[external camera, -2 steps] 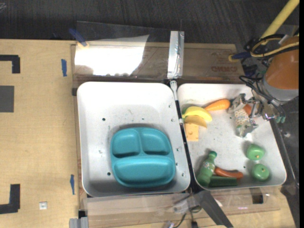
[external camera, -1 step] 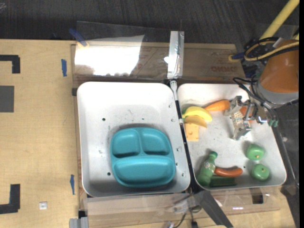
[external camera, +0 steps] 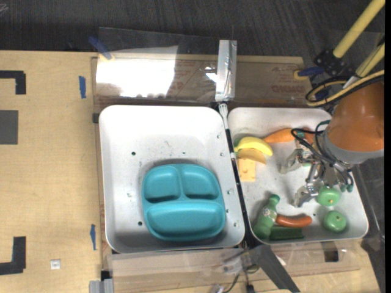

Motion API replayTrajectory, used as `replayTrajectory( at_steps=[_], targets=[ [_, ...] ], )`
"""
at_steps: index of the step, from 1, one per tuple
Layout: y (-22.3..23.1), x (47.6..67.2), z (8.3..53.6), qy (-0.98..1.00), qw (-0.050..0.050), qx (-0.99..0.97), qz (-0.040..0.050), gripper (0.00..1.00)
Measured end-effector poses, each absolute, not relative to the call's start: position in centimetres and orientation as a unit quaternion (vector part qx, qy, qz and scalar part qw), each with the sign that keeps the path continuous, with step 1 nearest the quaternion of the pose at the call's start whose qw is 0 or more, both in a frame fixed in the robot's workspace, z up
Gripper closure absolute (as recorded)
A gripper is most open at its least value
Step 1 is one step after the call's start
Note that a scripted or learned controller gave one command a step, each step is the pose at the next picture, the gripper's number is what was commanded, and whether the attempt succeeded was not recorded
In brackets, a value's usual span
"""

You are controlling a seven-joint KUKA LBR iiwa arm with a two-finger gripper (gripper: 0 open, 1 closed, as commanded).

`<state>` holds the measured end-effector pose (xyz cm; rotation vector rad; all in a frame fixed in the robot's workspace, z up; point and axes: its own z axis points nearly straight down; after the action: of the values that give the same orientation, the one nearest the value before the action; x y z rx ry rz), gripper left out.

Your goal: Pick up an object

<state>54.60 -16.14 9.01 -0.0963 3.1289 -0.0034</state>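
White plastic bins sit side by side on a tan bench (external camera: 49, 182). Left bin (external camera: 116, 133) holds a teal divided tray (external camera: 182, 201), 3 compartments, lying flat toward the near edge. Right bin (external camera: 259, 118) holds the toy food: yellow banana (external camera: 253, 146) at the upper left, touching a pale yellow cheese wedge (external camera: 247, 169) just below it; an orange carrot (external camera: 282, 135) beside the banana toward the rt; a green bottle-shaped item (external camera: 266, 216) near the front, w/ a red chili-like piece (external camera: 292, 221) lying just beside it and a dark green flat strip under both, too small to ID. Two green round fruits on the rt side: one (external camera: 328, 197) right by the claw, the other (external camera: 334, 221) nearer the front corner.

Arm comes in from the rt, orange band (external camera: 361, 119) over the bin's far-right part, grey wrist below it. Gripper (external camera: 311, 185) hangs low in the right bin, metal fingers pointing down-left, tips near the bin floor, just beside the upper green fruit. Nothing visibly between the fingers; whether they're open or closed — can't tell, too cluttered w/ cables and glare.

Clear plastic sheet and a silver tape strip (external camera: 226, 69) lie behind the bins. Yellow rods (external camera: 360, 20) and cables at upper rt.
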Motion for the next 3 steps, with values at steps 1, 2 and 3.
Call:
replayTrajectory(
  at_steps=[1, 2, 3],
  targets=[
    [-18.9, 60.3, 8.9, 0.998, 0.007, -0.056, -0.0016, 0.0],
    [-22.6, 66.3, 8.8, 0.993, -0.01, -0.122, 0.0021, 0.0],
    [-14.2, 66.3, 8.9, 0.997, -0.009, -0.078, -0.0023, 0.0]
  ],
)
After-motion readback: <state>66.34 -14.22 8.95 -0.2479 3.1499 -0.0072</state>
